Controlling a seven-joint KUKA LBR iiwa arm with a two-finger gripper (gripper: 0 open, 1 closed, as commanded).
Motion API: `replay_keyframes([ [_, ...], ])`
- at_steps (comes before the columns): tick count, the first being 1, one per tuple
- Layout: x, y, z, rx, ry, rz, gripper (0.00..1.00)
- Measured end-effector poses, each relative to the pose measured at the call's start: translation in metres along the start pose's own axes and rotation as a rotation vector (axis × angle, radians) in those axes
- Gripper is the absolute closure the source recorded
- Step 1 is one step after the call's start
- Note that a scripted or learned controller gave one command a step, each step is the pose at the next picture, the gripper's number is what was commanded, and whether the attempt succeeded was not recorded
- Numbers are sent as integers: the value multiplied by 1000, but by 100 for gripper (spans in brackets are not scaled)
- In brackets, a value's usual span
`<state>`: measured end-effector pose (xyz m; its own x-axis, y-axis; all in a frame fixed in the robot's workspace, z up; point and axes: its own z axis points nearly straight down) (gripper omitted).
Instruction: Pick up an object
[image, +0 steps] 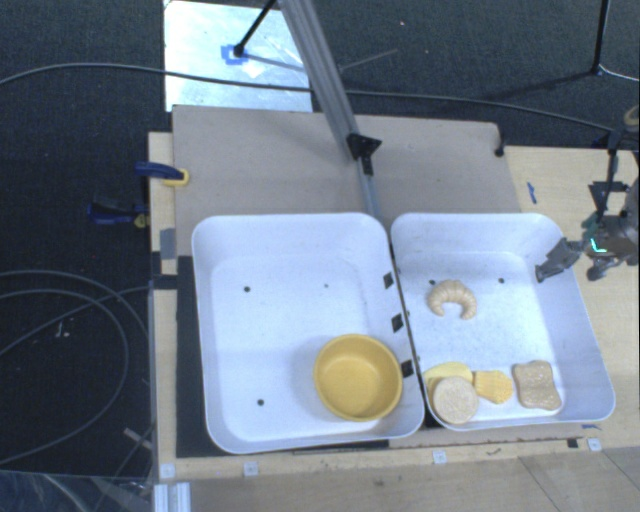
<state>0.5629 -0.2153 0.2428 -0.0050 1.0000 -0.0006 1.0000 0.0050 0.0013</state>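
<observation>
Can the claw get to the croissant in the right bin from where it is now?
Probably yes. The claw sits at the right bin's far right edge, and the croissant lies alone on bare floor, nothing between them.

Croissant (452, 297) mid right bin, bread slice (537, 385), cracker (455, 400), yellow bowl (358, 377) left bin

No text, label or number can be read anywhere.

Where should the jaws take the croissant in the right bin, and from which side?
Probably from straight above, across the thick middle of the croissant. It lies flat and alone on the right bin floor, arched with both tips curling toward the near edge; the middle looks widest and is free all round.
</observation>
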Motion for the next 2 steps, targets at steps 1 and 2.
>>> replay_keyframes([
  [1, 0, 0, 0, -1, 0, 0, 0],
  [2, 1, 6, 60, 4, 1, 2, 0],
])
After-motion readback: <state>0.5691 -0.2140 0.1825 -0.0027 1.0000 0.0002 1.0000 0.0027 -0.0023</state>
